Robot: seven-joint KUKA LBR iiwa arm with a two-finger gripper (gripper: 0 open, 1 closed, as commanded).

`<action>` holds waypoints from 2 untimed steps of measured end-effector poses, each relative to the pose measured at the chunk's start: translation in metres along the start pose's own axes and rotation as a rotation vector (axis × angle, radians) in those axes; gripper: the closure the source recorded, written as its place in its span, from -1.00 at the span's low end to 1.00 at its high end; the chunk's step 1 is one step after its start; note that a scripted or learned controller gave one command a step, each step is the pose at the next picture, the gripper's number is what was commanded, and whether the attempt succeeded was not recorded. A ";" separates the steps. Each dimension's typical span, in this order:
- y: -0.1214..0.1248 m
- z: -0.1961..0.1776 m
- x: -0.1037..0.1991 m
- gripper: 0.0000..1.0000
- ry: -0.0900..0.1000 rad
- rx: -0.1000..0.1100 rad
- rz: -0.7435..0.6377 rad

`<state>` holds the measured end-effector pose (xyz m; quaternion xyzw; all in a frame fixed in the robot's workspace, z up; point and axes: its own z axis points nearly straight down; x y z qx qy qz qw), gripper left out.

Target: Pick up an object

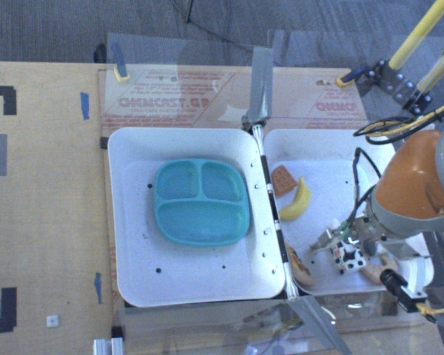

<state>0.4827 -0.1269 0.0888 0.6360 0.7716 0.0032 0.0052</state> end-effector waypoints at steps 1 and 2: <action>0.000 -0.010 -0.004 1.00 -0.006 -0.004 0.007; 0.059 -0.121 0.054 1.00 0.001 0.012 0.245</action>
